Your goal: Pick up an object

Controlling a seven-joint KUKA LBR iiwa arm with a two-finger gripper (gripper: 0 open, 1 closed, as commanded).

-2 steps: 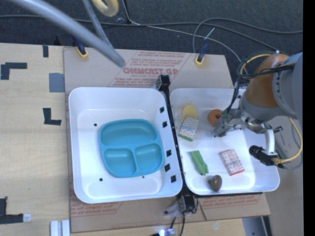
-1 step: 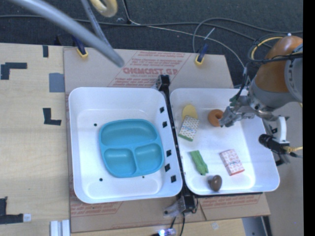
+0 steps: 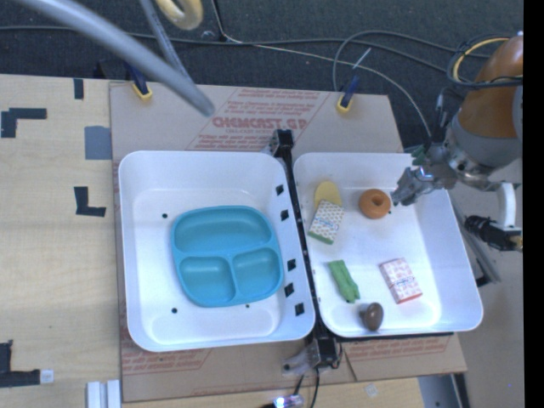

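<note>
Doughnut (image 3: 374, 203), small and brown, lies in the upper part of the right bin (image 3: 450, 253), just left of the gripper.

Going left to right: the left bin (image 3: 140, 228) holds a blue tray (image 3: 227, 255) with 3 compartments, lying flat near its middle. A black divider (image 3: 293, 228) runs between the 2 bins. In the right bin, a yellow piece (image 3: 327, 193) sits near the top left, touching a patterned white packet (image 3: 326, 223) just below it. A green piece (image 3: 344, 280) lies lower down, tilted, and a dark brown lump (image 3: 372, 315) rests near the bottom wall. A red and white box (image 3: 399, 280) lies to the right of the green piece, well apart from the doughnut.

The gripper (image 3: 406, 189) is low over the bin's upper right part, close beside the doughnut; whether they touch is not clear. Whether the pincer is apart or together cannot be told. The arm (image 3: 489, 117) comes in from the right, its orange band at the top.
</note>
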